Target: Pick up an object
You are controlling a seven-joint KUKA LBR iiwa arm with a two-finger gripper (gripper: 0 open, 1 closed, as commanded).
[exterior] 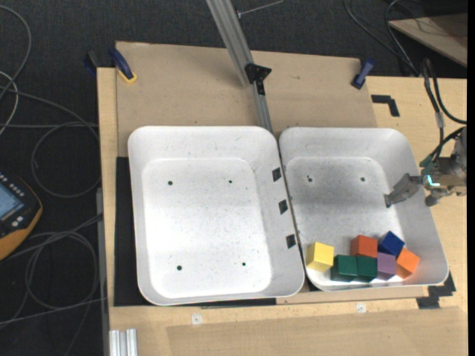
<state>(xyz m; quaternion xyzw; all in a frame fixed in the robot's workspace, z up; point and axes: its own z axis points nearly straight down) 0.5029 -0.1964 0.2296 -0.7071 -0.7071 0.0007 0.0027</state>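
Observation:
Several small coloured blocks lie bunched along the front wall of the right bin (341,143): a yellow block (320,256), a green block (352,267), a red-orange block (364,245), a blue block (391,242), a purple block (387,263) and an orange block (407,261). My gripper (399,191) reaches in over the right bin's right rim, at mid depth. It is behind and above the blocks, roughly 70 pixels from the blue one, and touches none of them. I see nothing held in it.
The left bin (148,147) sits beside the right one, with black clips (283,206) along the shared rim. A slanted metal rail (237,43) comes down to the bins' back edge. Blue clamps (123,65) (363,73) grip the board's far corners. Cables lie on the floor at the left.

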